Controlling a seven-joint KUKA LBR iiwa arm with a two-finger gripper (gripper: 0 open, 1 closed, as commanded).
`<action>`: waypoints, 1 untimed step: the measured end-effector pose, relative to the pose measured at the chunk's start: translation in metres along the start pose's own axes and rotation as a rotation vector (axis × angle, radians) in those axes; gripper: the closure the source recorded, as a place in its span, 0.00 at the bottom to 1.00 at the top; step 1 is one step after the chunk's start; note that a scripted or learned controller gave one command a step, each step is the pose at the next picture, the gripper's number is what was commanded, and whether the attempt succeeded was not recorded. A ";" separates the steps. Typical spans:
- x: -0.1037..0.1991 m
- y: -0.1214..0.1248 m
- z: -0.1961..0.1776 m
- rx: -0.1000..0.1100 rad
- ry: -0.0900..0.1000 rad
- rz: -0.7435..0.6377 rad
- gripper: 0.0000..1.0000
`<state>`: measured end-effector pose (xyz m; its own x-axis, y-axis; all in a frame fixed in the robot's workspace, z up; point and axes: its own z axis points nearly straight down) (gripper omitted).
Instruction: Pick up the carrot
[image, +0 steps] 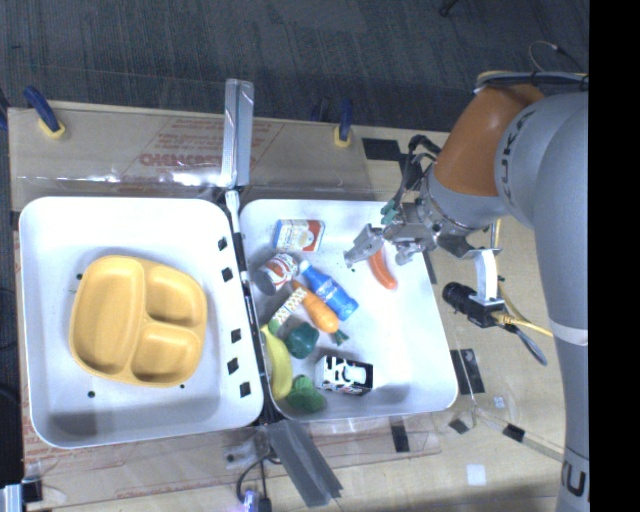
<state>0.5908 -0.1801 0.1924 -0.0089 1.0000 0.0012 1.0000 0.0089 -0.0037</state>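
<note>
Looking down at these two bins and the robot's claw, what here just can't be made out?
- Claw, camera view: fingers too small and blurred to tell open from shut; it hangs over an orange-red item whose upper end it hides.
- Carrot: its left end runs under the blue bottle.
- Small box: print too small to read.
- Arm: cut off by the right edge.

Even, bright overhead light fills the scene; the white bins (420, 380) look slightly washed out, shadows beneath objects stay soft, and the whole view is mildly blurred, grainy.
</note>
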 end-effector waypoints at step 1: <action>0.091 -0.020 0.102 0.001 0.000 0.229 0.00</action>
<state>0.5693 -0.0891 0.0908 0.2183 0.9759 0.0002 0.9759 -0.2183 -0.0051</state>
